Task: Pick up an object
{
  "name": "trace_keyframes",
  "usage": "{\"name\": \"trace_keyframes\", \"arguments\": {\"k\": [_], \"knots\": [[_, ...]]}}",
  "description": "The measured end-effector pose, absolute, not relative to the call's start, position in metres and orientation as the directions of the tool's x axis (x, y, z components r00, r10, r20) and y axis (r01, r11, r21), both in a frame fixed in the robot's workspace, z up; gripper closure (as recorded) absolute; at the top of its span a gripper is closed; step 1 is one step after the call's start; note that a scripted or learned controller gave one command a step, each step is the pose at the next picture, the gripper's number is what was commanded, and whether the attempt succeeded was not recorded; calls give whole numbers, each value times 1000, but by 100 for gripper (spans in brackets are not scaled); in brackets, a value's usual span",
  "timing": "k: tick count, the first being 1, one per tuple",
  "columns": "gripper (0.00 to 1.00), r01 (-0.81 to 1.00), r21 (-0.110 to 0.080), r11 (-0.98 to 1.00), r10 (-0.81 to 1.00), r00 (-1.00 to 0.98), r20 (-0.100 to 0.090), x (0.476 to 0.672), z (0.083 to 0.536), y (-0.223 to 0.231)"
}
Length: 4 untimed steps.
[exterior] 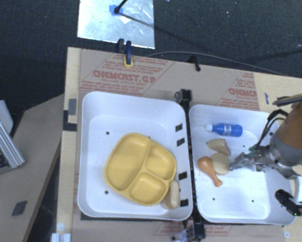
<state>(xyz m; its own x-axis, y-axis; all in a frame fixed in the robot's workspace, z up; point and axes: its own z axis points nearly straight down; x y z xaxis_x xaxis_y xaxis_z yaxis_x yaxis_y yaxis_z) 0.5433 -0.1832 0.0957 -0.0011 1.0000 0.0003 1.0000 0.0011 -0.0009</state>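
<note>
So from the overhead camera: the gripper (235,164) sits low in the right bin (238,208), coming in from 3 o'clock, its metal tip right beside a pale rounded lump (221,163); can't tell how the fingers stand. At 7 o'clock of that lump lies a glossy toy drumstick (210,169), at 12 a beige shell-like piece (219,146), further up a blue plastic bottle (225,129). Left bin (136,111) holds a smooth yellow divided plate (140,168).

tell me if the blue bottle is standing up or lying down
Lying down: the blue bottle rests on its side in the right bin, white cap pointing left.
</note>
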Motion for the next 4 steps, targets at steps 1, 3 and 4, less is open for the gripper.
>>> {"name": "trace_keyframes", "arguments": {"k": [1, 3, 4], "knots": [[100, 1000, 4, 2, 1000, -2, -2, 545, 110, -184], [100, 1000, 7, 5, 1000, -5, -2, 541, 237, -185], [100, 1000, 5, 5, 1000, -5, -2, 542, 270, -185]]}}
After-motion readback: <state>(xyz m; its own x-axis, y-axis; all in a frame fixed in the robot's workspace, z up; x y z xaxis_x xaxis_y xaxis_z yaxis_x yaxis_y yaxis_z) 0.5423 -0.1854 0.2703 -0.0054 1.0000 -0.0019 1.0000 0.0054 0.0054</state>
